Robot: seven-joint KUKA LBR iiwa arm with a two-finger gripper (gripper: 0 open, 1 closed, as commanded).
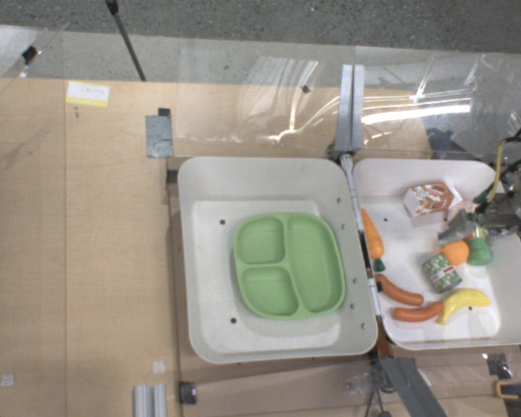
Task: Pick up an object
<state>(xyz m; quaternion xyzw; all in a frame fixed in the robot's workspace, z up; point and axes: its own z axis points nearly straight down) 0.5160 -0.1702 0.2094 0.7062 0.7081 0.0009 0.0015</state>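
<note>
1. Pale wooden bench [78,233] carries two shallow white bins side by side, with clear plastic sheeting along its far edge.
2. Right bin [391,189] holds the loose toys, and every place below is given relative to the small orange ball [456,252] near its middle.
3. Gripper [469,227] reaches in from the right edge and sits just above and right of the orange ball; whether its fingers are apart or together cannot be told, and nothing is seen between them.
4. Touching the ball on its right is a green piece [480,253].
5. Just below the ball lies a small green can [441,272], tilted.
6. Up and left of the ball sits a red-and-white box [430,201].
7. Below the ball, a yellow banana [463,303] lies beside two sausages [405,302].
8. Well to the ball's left, a carrot [372,235] lies along the bin's left wall.
9. Farther left, the left bin [200,189] holds a green divided plate [288,265] with three compartments.
</note>
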